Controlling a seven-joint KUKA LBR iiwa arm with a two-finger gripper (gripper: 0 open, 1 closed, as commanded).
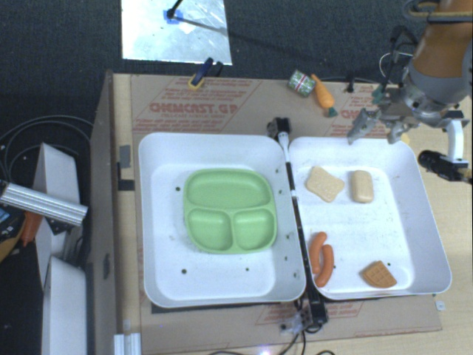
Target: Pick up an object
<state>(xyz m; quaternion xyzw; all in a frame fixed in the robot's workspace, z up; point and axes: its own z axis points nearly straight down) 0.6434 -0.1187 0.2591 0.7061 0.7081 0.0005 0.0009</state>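
The right bin [425, 198] holds a pale bread slice [324, 184], a beige roll [361, 186], a pair of orange sausages [321, 258] and a brown cracker [379, 275]. My gripper [378, 131] hangs above the far edge of this bin, beyond the roll, with its two fingers spread open and nothing between them. A green divided tray [230, 210] lies in the left bin [159, 198].
Behind the bins, on the cardboard, lie a small green can [301, 82] and a toy carrot [324, 95]. A yellow-handled clip [201, 74] sits further left. A metal sheet [175, 19] lies on the dark floor beyond.
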